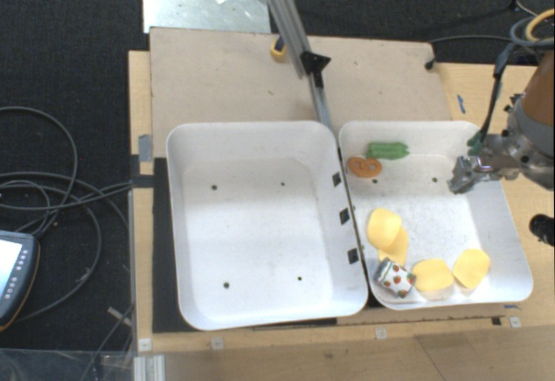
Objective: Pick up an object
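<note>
The right bin (pixel 496 232) holds a green object (pixel 387 150) at its back and an orange pretzel-like piece (pixel 364 167) beside it. Yellow pieces lie toward the front: one near the divider (pixel 386 229), two at the front right (pixel 433 276) (pixel 471 267). A small white and red item (pixel 395 278) sits at the front left corner. My gripper (pixel 460 179) hangs over the right bin's back right part, apart from all the objects, with nothing visibly between its fingers.
The left bin (pixel 186 197) sits beside the right one, with a black-marked divider edge (pixel 344 214) between them. A slanted metal pole (pixel 286 6) crosses the back of the bench. Cables lie on the floor at left (pixel 52 188).
</note>
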Robot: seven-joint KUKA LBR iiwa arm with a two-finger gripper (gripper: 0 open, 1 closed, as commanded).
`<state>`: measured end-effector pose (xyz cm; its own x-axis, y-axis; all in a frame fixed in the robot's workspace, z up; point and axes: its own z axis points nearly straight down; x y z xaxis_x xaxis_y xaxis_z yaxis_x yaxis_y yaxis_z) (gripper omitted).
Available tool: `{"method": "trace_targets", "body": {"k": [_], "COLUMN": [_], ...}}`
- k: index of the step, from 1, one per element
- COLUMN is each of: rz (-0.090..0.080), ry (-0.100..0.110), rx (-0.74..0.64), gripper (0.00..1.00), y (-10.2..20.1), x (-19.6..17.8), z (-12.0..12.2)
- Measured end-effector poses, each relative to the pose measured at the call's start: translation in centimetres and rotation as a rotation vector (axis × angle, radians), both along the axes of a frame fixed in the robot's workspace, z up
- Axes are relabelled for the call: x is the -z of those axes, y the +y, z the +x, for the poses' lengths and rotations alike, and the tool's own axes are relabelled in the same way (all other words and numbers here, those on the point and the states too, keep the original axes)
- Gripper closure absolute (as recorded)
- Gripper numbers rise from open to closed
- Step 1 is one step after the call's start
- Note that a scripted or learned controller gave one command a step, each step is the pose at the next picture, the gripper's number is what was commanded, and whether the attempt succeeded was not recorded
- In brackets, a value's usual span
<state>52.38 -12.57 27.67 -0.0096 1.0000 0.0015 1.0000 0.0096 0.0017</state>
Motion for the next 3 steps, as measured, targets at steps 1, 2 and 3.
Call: {"method": "trace_targets", "body": {"k": [1, 2, 3], "rz": [0.001, 0.001, 0.001], "ry": [0.0, 0.001, 0.001], "rx": [-0.002, -0.002, -0.002], "gripper": [1.0, 1.0, 1.0], "y": [6.1, 11.5, 17.8], "x": [0.7, 0.6, 1.2], "z": [1.0, 0.5, 0.5]}}
